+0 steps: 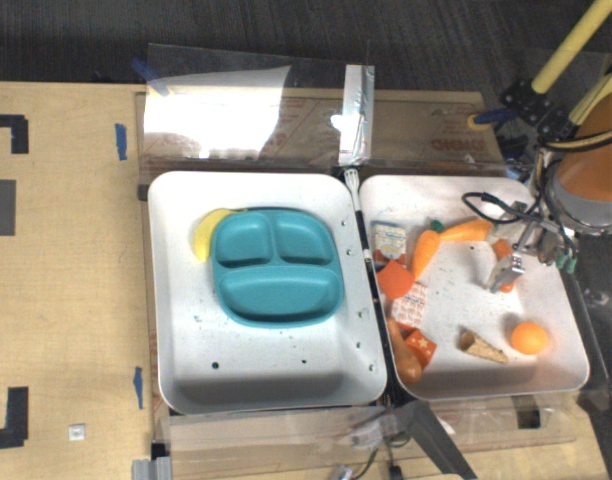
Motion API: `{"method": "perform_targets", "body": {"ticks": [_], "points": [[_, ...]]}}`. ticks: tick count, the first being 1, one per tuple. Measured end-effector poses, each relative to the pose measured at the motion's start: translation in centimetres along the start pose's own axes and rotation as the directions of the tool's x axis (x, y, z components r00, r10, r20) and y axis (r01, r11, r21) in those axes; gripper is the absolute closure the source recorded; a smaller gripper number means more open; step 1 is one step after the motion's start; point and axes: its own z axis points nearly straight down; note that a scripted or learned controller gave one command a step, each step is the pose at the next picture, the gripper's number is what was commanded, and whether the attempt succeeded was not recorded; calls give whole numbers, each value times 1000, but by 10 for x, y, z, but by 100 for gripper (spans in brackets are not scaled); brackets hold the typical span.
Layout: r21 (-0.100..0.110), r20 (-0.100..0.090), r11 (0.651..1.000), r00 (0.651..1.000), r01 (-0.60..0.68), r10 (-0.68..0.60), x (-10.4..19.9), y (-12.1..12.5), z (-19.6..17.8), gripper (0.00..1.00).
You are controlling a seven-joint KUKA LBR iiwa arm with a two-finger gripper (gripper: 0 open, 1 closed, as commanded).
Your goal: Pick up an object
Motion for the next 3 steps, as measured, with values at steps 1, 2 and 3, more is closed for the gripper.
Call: {"method": "perform_targets", "body": {"ticks": [1,2,3], "points": [[0,-15,999,999,-51,51,-4,2,14,0],[-1,2,999,999,-51,51,-9,2,-1,100],[-1,0,999,999,-51,51,-8,2,0,0]]}}
